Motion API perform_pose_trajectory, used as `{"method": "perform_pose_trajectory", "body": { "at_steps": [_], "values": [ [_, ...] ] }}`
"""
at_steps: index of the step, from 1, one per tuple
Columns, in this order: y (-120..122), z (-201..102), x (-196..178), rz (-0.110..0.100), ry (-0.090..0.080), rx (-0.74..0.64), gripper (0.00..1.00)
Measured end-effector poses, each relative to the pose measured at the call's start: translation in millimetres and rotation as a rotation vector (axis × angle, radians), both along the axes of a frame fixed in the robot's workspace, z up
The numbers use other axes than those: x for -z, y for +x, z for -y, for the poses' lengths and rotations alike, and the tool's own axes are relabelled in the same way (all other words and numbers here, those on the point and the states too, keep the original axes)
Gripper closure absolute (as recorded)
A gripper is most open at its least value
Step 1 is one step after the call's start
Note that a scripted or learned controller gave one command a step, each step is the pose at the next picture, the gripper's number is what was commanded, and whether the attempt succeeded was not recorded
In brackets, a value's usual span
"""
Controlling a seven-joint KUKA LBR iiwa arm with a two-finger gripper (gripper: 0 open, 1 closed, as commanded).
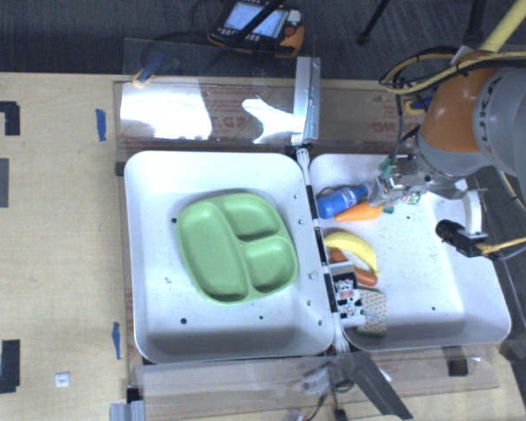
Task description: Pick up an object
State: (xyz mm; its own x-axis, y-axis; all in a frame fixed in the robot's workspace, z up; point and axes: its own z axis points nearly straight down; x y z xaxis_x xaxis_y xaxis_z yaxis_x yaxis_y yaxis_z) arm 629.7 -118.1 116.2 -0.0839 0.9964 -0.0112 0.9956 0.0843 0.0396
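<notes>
The right bin (430, 279) holds several small objects along its left side. A blue bottle (337, 201) lies at the back left with an orange carrot (361, 211) just in front of it. A yellow banana (352, 246) lies nearer the front, with a small red-orange piece (366, 277) beside it. At the front left corner sit a black-and-white patterned box (346, 296) and a speckled pad (373, 310). My gripper (394, 185) hangs low at the back of the right bin, right by the bottle's cap end and the carrot's tip.
The left bin (149, 261) holds a green divided plate (237, 246). A metal divider (309, 103) stands behind the seam between the bins. The grey arm with its orange band (451, 117) and yellow cables crosses the back right corner. A handheld controller (254, 24) lies behind the bench.
</notes>
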Motion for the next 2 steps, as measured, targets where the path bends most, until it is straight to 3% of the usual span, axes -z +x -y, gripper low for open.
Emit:
{"method": "perform_pose_trajectory", "body": {
  "at_steps": [1,2],
  "values": [
    [-2,42,-141,-0.038,0.005,-0.036,1.00],
    [-37,-28,-104,-0.042,0.012,0.179,1.00]
  ]
}}
